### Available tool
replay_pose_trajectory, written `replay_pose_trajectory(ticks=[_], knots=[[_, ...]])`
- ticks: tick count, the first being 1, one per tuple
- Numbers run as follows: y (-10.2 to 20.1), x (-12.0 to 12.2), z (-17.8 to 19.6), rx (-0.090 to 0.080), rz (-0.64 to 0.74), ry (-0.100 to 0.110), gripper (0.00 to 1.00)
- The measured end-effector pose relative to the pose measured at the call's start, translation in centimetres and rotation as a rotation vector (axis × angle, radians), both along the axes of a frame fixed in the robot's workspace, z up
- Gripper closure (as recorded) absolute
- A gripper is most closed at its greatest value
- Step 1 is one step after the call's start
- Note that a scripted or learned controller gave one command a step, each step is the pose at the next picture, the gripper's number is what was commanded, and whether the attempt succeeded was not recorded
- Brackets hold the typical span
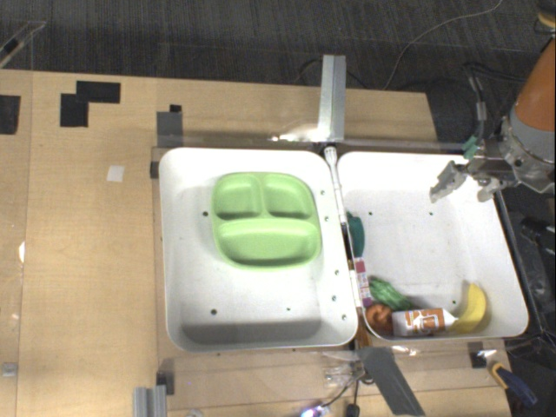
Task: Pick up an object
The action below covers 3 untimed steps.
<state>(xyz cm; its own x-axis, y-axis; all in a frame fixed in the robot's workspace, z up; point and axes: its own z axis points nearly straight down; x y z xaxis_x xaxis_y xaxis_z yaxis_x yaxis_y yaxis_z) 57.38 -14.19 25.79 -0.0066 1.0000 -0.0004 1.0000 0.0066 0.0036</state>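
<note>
Yellow banana (472, 307), curved, lies in right bin (417, 233) near its front-right corner. Beside it, w/ its left end by a red round item (377, 317), an orange-labelled white bottle (422, 321) on its side along front edge.

My bench (78, 259) looks like pale matt wood; both bins (187, 302) are smooth white plastic, the green tray (265, 218) matt plastic, the banana (472, 308) lightly glossy.

1. Two white bins, left one (187, 259) and right one (417, 241).
2. One green tray (263, 218), center-left.
3. One banana (472, 307), lower right.
4. One bottle (421, 321).
5. One teal thing (355, 233), can't tell what.
</note>
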Motion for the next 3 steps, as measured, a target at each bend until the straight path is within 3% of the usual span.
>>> replay_pose_trajectory(ticks=[1, 2, 3], knots=[[-2.8, -4.3, -6.6, -0.001, 0.156, -0.001, 0.0], [-6.4, -8.4, -10.7, -0.001, 0.147, 0.0, 0.0], [-6.4, -8.3, -16.7, 0.0, -0.028, -0.008, 0.0]])
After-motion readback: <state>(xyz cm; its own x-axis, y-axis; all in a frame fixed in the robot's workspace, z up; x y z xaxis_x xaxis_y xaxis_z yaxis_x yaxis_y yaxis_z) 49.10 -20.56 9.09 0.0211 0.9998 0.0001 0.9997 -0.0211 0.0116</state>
